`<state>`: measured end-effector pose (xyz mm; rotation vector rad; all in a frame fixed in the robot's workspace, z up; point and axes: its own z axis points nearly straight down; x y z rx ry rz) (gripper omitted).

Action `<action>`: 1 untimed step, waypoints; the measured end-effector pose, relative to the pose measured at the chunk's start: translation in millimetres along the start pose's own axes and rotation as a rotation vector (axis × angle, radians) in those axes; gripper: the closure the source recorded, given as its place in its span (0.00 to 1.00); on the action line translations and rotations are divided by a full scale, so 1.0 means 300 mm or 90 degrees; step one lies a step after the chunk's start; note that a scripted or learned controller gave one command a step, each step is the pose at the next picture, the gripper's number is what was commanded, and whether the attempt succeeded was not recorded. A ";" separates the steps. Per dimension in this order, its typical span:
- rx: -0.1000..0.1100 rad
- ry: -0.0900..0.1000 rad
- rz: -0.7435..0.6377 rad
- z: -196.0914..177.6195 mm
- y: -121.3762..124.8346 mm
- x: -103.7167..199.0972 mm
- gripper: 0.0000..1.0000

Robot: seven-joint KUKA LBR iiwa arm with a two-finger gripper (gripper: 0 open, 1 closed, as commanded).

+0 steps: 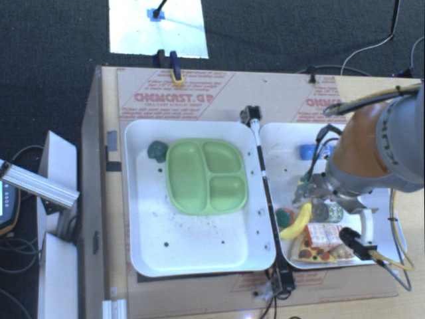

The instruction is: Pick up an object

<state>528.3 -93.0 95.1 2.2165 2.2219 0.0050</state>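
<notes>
My gripper hangs low over the right bin, near its middle, at the end of the grey arm with the orange band. Just below it lies a yellow banana, whose upper tip is next to the gripper. A greyish round object sits to the right of the banana, partly under the wrist. A small red and green item rests by the bin's left wall. A blue object lies further back. A colourful flat packet sits at the bin's front.
The left bin holds a light green divided plate and a small dark green lump at its back left. A black divider strip runs between the bins. Cables trail at the right.
</notes>
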 end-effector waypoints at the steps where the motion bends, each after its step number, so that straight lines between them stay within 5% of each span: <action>1: -0.001 0.001 -0.002 -0.301 0.202 0.230 1.00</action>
